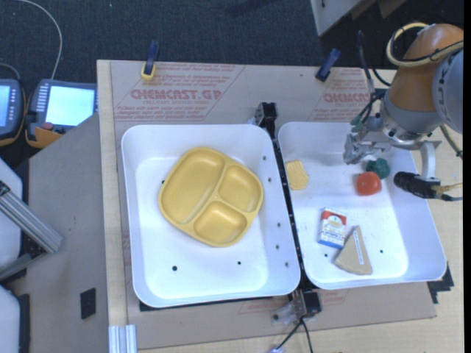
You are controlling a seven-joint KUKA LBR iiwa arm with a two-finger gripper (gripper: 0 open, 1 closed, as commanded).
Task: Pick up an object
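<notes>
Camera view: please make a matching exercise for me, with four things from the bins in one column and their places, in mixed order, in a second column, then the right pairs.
Things:
1. yellow divided plate
2. red ball
3. small carton
4. pale yellow piece

Places:
A. right bin, near its left wall
B. left bin, around the middle
C. right bin, just below the gripper
D. right bin, beside the tan wedge

Pairs: 1-B, 2-C, 3-D, 4-A
</notes>
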